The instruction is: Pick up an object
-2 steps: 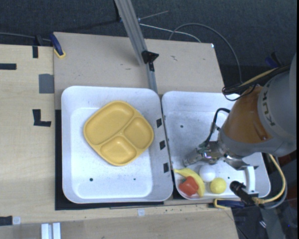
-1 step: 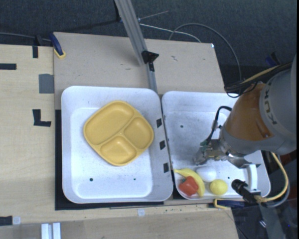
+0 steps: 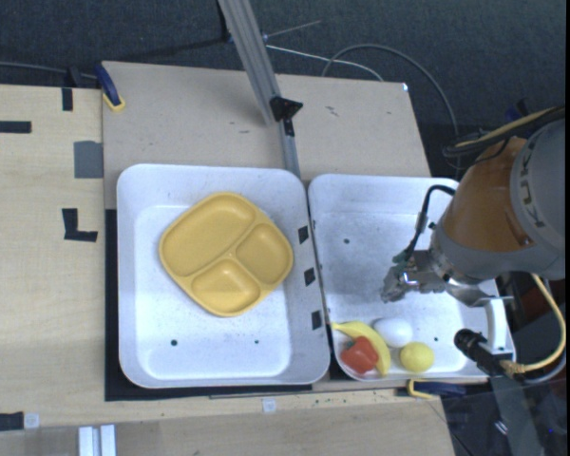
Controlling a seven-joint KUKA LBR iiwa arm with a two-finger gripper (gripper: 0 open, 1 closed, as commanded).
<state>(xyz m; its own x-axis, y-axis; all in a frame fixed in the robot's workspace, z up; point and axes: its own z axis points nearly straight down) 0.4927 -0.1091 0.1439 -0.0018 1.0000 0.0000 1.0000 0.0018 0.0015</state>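
In the right bin several toy foods lie along the near edge: a yellow banana, a red piece, a white egg-shaped piece and a yellow ball. My gripper hangs over the middle of this bin, just above and behind the white piece, at the end of the orange-banded arm. I see nothing between its fingers. Its tip is small and dark, so its state is unclear.
The left bin holds a yellow divided plate. A grey pole slants down from the top to the bins' shared wall. Cables run along the right side by the arm.
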